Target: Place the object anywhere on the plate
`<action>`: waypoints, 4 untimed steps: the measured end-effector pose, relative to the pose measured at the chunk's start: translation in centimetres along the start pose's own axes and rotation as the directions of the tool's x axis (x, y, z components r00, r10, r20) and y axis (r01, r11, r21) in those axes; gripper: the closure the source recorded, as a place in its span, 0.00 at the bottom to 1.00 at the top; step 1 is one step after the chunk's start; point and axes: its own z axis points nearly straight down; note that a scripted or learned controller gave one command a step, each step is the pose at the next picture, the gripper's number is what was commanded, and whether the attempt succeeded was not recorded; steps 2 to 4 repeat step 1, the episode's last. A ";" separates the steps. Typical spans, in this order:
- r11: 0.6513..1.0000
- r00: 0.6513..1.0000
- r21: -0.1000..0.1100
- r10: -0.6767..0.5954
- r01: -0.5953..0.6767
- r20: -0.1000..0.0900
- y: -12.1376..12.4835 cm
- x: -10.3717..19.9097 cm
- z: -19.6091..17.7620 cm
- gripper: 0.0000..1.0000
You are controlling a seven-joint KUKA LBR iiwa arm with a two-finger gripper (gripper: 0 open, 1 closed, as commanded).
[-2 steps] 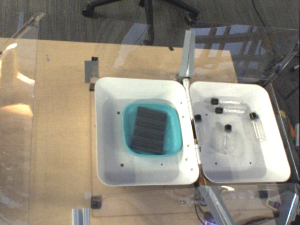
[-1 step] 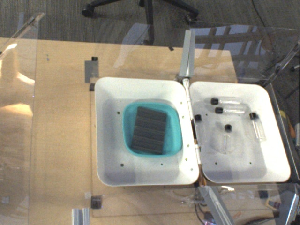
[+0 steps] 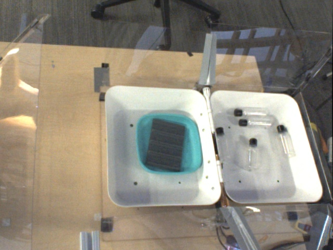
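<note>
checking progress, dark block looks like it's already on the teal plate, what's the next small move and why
Probably none beyond holding clear: the dark ribbed block lies flat inside the teal plate in the left bin, so the task looks done. The clear vials in the right bin need no handling.

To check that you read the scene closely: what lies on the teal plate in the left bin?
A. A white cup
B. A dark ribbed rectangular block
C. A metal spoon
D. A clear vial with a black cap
B: a dark ribbed block lies on the teal plate in the left bin, while the capped vials lie in the right bin.
</note>
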 end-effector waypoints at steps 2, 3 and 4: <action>1.000 1.000 0.000 0.000 0.000 0.000 0.0 0.0 0.0 0.00; 1.000 1.000 0.000 0.000 0.000 0.000 0.0 0.0 0.0 0.00; 1.000 1.000 0.000 0.000 0.000 0.000 0.0 0.0 0.0 0.00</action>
